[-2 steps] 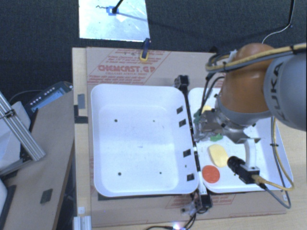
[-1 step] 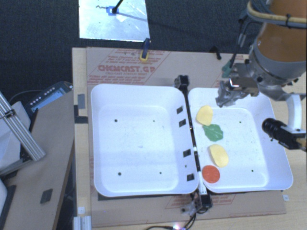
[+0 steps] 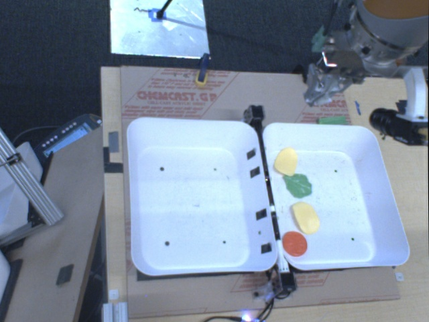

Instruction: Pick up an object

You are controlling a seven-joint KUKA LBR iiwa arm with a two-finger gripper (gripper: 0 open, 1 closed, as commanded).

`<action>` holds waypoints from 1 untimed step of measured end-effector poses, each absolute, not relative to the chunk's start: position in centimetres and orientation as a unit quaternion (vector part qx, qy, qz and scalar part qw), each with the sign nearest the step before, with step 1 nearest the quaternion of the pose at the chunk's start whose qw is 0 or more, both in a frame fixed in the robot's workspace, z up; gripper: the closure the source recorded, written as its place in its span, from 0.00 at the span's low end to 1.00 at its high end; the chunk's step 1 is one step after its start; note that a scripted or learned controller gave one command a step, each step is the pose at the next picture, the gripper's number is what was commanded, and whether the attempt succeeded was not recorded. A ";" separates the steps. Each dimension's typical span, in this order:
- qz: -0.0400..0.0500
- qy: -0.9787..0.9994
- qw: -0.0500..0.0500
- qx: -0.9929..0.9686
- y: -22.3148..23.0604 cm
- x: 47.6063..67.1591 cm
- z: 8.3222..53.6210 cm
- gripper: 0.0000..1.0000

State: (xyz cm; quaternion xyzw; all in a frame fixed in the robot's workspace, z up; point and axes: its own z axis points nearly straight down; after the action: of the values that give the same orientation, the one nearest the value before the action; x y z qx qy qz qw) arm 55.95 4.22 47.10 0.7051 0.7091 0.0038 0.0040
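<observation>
Claw (image 3: 324,89) is seen hanging above the tabletop (image 3: 281,86) just beyond the far rim of the right bin (image 3: 375,180); whether it is wide or narrow cannot be told, and nothing is seen held in it.

Well to the left of the claw and nearer the camera, the left bin (image 3: 194,193) is seen. Four pieces are lined along the right bin's left side, all below and slightly left of the claw. Closest to the claw a yellow piece (image 3: 286,161) is found, its long axis judged roughly upright in the view, tilted a little toward the claw. Just beyond it a green piece (image 3: 298,185) is laid, irregular, with no clear axis. Farther off a second yellow piece (image 3: 305,217) is set, its long axis slanted away down to the right. Farthest from the claw an orange disc (image 3: 295,244) is placed, round and without direction.

The approach step is judged to be in hand: nothing is yet grasped. A move over the bin toward the near yellow piece, then a descent, is called for next.
</observation>
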 end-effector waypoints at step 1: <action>0.003 0.710 0.001 0.704 6.3 48.4 51.8 1.00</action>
State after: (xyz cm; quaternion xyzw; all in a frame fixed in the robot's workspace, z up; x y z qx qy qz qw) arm 48.37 6.35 51.83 0.7045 0.7097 0.0034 0.0012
